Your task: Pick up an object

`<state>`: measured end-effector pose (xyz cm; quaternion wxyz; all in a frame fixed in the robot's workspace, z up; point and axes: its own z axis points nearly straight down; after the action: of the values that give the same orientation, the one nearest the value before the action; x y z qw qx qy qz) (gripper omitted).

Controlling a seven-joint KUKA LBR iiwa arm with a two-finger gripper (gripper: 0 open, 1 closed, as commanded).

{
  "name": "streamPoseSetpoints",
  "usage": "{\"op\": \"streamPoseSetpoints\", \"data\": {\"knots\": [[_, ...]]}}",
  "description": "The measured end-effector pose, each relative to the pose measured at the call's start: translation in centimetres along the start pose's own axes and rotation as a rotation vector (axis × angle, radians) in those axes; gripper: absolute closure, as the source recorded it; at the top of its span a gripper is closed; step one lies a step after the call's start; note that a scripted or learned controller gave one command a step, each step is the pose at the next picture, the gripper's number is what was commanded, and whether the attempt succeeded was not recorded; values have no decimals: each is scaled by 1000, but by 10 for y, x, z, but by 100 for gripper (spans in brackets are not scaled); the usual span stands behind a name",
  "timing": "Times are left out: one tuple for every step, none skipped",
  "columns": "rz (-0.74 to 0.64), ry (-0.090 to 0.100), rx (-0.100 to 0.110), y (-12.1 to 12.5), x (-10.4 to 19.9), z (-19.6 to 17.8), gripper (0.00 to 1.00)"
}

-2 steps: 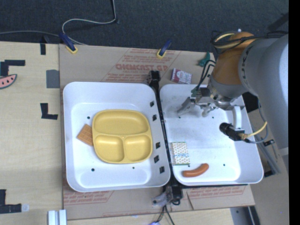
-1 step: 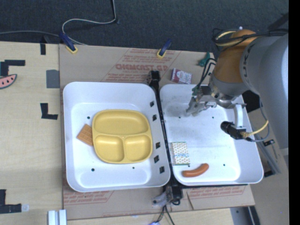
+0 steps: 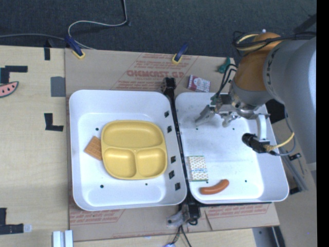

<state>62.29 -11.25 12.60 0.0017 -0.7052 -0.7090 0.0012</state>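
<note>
Grey arm with orange band (image 3: 257, 71) reaching in from the right, claw (image 3: 213, 113) low over the far part of the right shallow white bin (image 3: 267, 187), fingers spread, nothing between them. Near edge of that bin: reddish-orange sausage-shaped toy (image 3: 214, 187), patterned square packet (image 3: 197, 168) just left of it. In the left white bin (image 3: 85, 189): yellow three-compartment plastic plate (image 3: 134, 149), overlapping a tan cracker-like piece (image 3: 94, 148).

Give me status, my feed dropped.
Pincer open over right bin, holding nothing. Sausage and patterned packet lie near the front. Nothing in the way.
</note>
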Motion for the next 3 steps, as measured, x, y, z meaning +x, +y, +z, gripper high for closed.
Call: {"op": "streamPoseSetpoints", "data": {"knots": [[-1, 1, 1, 0, 1, -9, 100], [-2, 1, 1, 0, 1, -9, 0], [4, -1, -6, -26, -5, 40, 0]]}}
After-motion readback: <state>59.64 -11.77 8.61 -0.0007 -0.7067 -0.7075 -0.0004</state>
